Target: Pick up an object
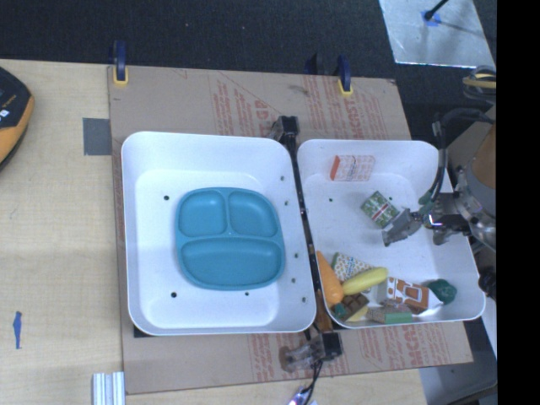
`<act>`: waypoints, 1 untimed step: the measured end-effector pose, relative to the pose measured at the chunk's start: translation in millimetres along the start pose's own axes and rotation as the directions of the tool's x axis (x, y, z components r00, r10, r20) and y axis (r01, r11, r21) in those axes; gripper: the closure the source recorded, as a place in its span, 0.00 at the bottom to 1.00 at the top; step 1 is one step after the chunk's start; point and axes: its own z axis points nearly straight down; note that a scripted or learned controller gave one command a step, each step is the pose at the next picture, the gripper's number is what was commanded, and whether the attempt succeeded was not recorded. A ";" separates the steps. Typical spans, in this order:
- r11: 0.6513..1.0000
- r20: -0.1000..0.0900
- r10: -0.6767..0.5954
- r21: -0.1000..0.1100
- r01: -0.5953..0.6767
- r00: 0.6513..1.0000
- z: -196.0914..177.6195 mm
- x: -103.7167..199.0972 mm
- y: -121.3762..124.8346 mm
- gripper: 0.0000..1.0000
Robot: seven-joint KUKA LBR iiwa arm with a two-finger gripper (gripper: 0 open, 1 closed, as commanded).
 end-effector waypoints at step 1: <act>1.000 -0.001 -0.007 0.002 0.007 1.000 153.1 39.1 70.2 0.00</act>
